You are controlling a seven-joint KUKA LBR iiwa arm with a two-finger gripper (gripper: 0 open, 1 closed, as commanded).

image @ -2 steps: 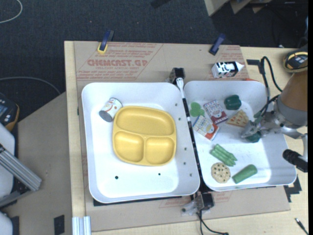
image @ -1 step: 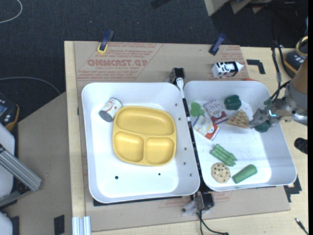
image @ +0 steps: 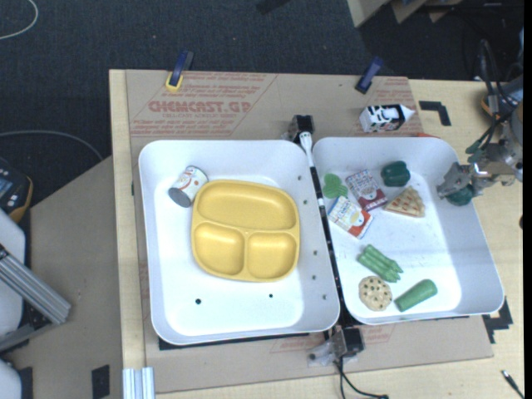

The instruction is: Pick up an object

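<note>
Camera view: gripper at right bin's right rim, clamped on dark green object. In that bin: pizza slice, cookie, green beans. Yellow tray in left bin.

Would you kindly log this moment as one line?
gripper: right bin rim | fingers: unclear | dark green object beneath | grasp: unconfirmed

yellow divided tray, clamps, cow-print carton

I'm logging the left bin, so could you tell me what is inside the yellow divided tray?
All three compartments of the yellow divided tray look bare. A small can lies outside it, against its upper-left corner. Whatever sits beneath the tray is covered.
</note>
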